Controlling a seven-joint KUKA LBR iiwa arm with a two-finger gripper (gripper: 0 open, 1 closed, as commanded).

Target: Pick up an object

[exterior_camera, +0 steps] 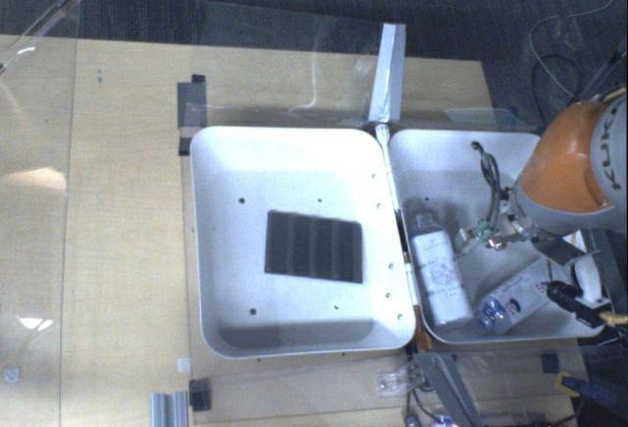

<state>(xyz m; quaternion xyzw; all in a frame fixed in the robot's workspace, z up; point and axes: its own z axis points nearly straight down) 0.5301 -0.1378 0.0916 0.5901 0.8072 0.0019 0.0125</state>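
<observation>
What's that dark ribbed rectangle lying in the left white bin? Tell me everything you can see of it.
The dark ribbed rectangle is a flat, charcoal-black slab with several ridges running across its short side, matte like rubber or foam, though I can't be sure. It lies flat on the floor of the left bin, roughly central, slightly skewed to the bin's edges. It looks whole, and nothing but the bin floor touches it.

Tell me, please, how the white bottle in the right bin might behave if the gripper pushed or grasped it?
The white bottle lies on its side, so a nudge would probably roll it. Its smooth, rounded body looks apt to slip between fingers. It seems plastic, likely light.
</observation>
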